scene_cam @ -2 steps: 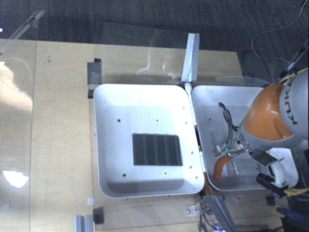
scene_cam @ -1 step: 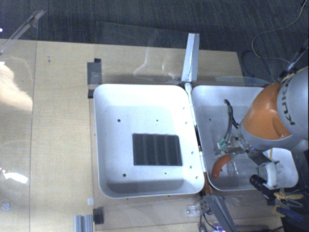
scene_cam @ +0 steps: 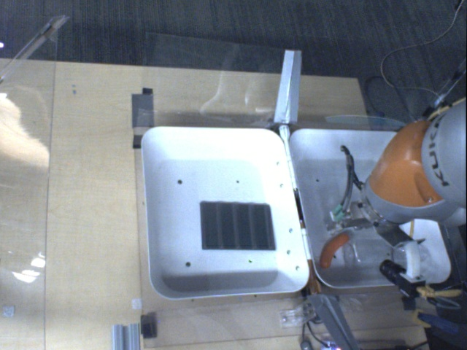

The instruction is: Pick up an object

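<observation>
1. Right now the arm [scene_cam: 416, 166] is down in the right bin [scene_cam: 314, 159], so the reach-in step seems under way.
2. Whether the gripper [scene_cam: 354, 221] has closed on anything cannot be told; the wrist blocks it.
3. An orange sausage-shaped object [scene_cam: 330, 248] lies near the bin's front left corner, just beside the gripper.
4. Next would likely be settling over it before lifting.

One fixed camera looks down at a slant on the pale wooden bench [scene_cam: 87, 217] and both shallow white plastic bins [scene_cam: 160, 195], from moderately high, the grey arm [scene_cam: 430, 173] entering at right.
</observation>
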Robot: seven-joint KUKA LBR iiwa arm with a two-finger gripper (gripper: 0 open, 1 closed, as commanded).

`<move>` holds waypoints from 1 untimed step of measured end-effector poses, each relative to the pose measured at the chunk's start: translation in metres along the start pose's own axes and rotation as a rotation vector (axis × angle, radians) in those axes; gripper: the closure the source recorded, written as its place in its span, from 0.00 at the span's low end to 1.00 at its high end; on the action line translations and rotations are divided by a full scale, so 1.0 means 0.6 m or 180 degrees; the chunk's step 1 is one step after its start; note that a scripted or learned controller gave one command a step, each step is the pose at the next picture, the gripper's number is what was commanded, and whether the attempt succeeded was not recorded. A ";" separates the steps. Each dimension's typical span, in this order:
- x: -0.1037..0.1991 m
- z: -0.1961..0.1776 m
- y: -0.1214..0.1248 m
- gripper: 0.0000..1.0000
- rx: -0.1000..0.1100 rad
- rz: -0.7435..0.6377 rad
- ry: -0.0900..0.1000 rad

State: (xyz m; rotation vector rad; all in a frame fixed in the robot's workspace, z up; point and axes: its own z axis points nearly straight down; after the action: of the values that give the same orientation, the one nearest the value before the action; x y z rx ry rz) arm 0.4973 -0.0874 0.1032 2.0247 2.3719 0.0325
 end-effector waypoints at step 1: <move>0.000 0.000 0.000 0.00 0.0001 0.0001 0.0000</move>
State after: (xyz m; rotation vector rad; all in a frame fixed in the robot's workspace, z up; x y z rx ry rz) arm 0.4973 -0.0875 0.1032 2.0253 2.3716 0.0323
